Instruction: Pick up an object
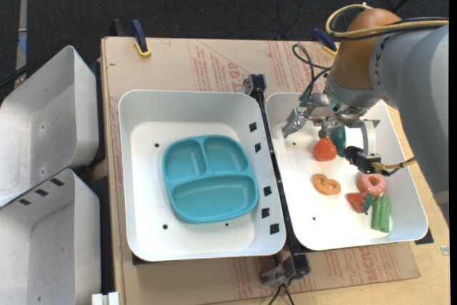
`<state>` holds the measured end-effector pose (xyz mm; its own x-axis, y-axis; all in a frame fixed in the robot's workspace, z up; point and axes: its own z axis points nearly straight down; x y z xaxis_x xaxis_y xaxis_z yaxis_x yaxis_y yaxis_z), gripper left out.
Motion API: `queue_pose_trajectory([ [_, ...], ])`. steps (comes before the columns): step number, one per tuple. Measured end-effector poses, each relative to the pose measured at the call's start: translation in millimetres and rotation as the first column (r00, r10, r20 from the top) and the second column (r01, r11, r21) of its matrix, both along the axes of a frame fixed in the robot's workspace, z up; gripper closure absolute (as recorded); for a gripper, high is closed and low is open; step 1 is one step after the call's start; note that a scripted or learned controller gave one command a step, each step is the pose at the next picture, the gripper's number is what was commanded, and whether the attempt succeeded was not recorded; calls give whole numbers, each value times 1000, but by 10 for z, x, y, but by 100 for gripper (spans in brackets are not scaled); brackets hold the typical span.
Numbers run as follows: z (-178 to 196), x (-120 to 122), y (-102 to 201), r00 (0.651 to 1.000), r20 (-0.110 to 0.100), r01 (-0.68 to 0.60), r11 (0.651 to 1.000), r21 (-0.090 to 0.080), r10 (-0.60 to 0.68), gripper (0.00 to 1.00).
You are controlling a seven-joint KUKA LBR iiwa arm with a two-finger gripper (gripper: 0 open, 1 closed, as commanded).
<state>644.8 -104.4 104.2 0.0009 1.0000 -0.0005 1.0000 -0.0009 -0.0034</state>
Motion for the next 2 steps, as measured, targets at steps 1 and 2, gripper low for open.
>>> queue_pose_trajectory([
  [1,-122,1,5,1000,2,0,1000,0,0,0],
  [2,-7,9,5,1000,6,0,1000,0,0,100],
])
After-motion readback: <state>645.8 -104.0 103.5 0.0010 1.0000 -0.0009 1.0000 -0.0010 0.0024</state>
